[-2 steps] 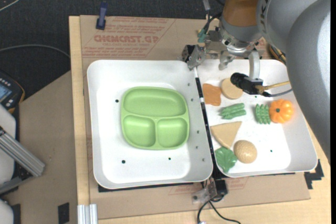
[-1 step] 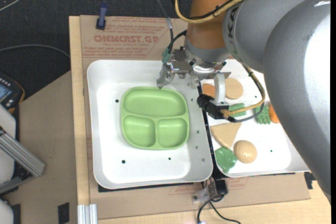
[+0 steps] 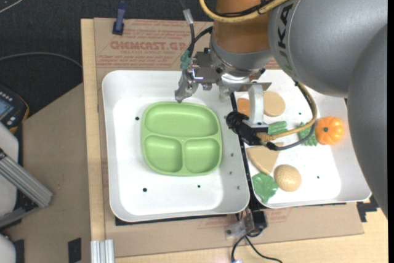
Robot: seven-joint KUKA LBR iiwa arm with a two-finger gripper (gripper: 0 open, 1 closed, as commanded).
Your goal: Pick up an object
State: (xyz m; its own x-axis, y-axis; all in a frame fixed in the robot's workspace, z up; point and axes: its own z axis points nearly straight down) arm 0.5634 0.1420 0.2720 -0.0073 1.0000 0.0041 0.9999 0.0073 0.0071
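Note:
A light green divided plate [image 3: 181,137] with three compartments lies in the left white bin [image 3: 123,188]. My gripper [image 3: 183,90] hangs over the back of that bin, just above the plate's far rim. Nothing shows in its grasp. The right bin [image 3: 345,185] holds an orange pumpkin [image 3: 329,130], a tan round disc [image 3: 274,104], a green pod [image 3: 277,128], a tan wedge [image 3: 263,161], a beige ball [image 3: 287,177] and a green leaf [image 3: 265,185]. The arm hides the back of the right bin.
Both bins rest on a brown board [image 3: 144,40] with a blue clip [image 3: 119,19] at its back left corner. The big grey arm [image 3: 332,28] fills the upper right. A metal rail [image 3: 24,185] lies off the bench at the left.

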